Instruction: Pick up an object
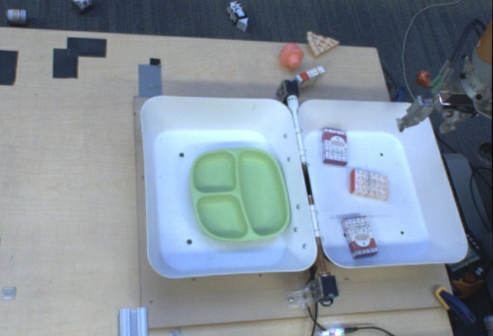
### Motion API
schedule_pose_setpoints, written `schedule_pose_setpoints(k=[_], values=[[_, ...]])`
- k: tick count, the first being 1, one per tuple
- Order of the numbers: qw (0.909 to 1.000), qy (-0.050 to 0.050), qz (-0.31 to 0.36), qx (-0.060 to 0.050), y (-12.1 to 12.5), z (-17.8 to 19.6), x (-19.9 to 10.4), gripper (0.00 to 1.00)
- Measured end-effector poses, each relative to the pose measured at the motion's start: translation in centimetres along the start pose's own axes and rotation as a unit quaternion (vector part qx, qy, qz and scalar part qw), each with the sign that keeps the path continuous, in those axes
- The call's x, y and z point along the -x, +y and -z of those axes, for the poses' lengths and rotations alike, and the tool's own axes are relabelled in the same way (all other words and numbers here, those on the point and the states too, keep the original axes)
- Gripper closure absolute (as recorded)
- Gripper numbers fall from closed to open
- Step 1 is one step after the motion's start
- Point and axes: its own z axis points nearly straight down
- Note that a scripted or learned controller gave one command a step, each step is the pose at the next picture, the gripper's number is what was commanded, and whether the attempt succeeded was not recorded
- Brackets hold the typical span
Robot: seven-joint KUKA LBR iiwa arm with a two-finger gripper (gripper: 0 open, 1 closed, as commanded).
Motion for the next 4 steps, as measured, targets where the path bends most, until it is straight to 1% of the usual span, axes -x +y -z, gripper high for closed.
schedule_pose_setpoints(k=[1,2,3,4], values=[[1.0,-0.001,-0.001,0.004,-3.7,-15.2,0.1,0.0],[1.0,-0.002,-0.001,0.007,-8.3,-15.7,-5.4,0.0],[1.0,0.0,0.0,0.01,-8.0,-14.4,-5.6,1.0],[1.0,-0.001,-0.002,0.001,-11.7,-3.1,1.5,1.0]])
